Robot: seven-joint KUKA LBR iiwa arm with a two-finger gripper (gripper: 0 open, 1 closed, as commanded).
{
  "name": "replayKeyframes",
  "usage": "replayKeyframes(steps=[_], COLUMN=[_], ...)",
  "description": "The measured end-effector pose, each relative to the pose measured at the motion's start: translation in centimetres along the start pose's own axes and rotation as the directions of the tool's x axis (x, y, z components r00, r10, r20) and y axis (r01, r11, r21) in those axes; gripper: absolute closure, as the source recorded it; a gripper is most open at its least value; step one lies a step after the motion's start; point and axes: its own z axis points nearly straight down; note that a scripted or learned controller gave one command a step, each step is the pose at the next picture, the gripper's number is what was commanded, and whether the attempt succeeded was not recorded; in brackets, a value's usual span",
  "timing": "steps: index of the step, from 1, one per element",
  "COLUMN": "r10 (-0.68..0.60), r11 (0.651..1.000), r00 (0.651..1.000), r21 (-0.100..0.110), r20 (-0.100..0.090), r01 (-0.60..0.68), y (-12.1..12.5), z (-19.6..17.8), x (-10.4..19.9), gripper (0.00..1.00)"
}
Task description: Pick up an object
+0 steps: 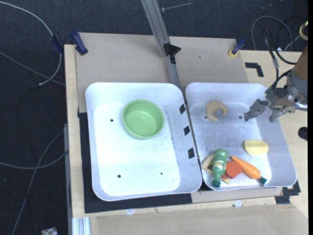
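In the right bin a tan croissant lies near the far side. A yellow lemon-shaped piece rests by the right wall. At the near edge lie an orange carrot, a green bottle, a red piece and a tan piece, crowded together. My gripper hangs over the bin's right side, to the right of the croissant and above the yellow piece. Its fingers stand open with nothing between them.
The left bin holds a green bowl near its far middle. A metal rail runs down from the top to the gap between the bins. Cables lie on the dark floor at left and top right.
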Motion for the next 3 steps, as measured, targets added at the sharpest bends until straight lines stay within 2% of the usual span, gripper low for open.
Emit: replayKeyframes(steps=[1,2,3], r10=[-0.001,0.000,-0.001], r11=[1.000,1.000,1.000], r00=[1.000,1.000,1.000], r21=[0.002,0.003,-0.007], r20=[0.000,-0.001,0.000], r01=[0.001,0.000,0.001], y=[0.9,0.8,1.1], z=[5.7,10.3,8.7], x=[-0.2,-0.1,-0.1], gripper=[0.00,0.00,1.00])
